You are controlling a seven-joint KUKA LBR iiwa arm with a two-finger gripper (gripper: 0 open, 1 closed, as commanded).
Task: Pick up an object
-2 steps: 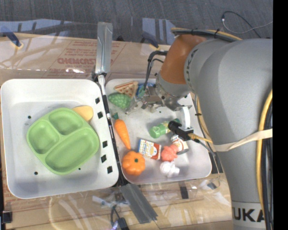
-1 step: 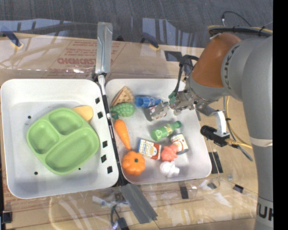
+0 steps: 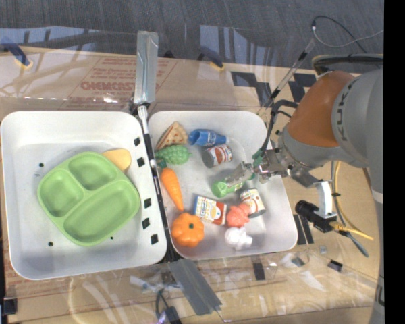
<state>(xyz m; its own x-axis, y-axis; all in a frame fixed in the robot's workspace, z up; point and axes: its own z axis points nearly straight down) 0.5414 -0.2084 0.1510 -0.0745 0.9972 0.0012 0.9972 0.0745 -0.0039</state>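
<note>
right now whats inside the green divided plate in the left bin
The green plate shows three bare compartments with nothing in them. A yellow item lies beside its upper right rim; whatever is under the plate is covered.

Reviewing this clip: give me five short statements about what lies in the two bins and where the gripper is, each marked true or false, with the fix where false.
1. The green divided plate lies in the left bin. True.
2. The carrot lies in the left bin, on the plate. False: it lies in the right bin, near the divider between the bins.
3. The orange pumpkin sits at the near edge of the right bin. True.
4. The blue can stands on the green plate. False: it lies in the right bin, at the far side, beside the sandwich wedge.
5. The gripper is over the left bin. False: it is over the right bin, by a small green object.
</note>
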